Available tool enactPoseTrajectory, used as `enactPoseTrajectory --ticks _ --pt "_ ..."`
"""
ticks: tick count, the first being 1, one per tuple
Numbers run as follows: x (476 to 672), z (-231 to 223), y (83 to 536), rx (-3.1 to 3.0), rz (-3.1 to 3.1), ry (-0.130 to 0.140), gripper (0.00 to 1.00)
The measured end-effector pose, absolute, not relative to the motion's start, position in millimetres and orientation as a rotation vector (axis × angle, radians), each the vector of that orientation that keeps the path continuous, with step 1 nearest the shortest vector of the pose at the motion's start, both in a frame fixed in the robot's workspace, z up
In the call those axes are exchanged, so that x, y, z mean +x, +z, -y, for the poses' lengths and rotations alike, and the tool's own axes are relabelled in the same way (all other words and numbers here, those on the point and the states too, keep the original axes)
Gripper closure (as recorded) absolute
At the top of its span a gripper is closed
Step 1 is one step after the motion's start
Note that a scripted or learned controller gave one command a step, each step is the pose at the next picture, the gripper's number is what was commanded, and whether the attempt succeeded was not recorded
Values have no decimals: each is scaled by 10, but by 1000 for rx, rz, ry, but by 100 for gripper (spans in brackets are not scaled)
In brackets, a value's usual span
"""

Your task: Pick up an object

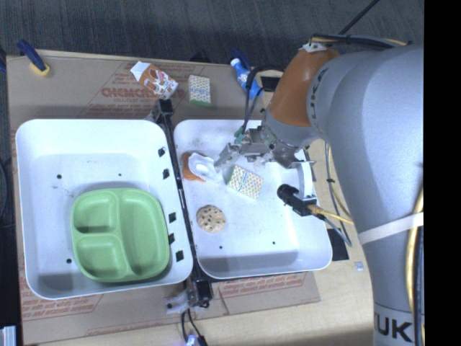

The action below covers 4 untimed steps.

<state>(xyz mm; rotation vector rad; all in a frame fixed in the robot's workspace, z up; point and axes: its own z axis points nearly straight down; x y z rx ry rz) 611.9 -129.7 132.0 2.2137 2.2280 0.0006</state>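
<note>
My jaws (pixel 241 152) low in right bin (pixel 288 258); spread unclear, cannot tell. Checkered packet (pixel 246 183) just below them, orange-and-white item (pixel 196 167) beside, cookie (pixel 211 219) farther off. Nothing visibly held; the pick is not yet done.

Claw (pixel 232 157): low in the right bin (pixel 248 259).
Just left: orange-white item (pixel 196 166) blocks.
Just below-right: patterned packet (pixel 245 183) blocks.
Further below: cookie (pixel 210 219), bare floor around it.
Far left: green tray (pixel 119 233), bare floor above it.
</note>
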Motion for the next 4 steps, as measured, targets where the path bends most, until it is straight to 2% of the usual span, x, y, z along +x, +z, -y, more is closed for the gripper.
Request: enactPoseTrajectory --ticks 1,2,3,4 --pt "5666 1249 962 2208 -2225 6 0" --pt "6473 1476 1424 2213 -2228 1 0" --pt "6475 1468 1523 2205 -2237 -1 100" --pt "6474 1465 1520 2204 -2239 -2 0"
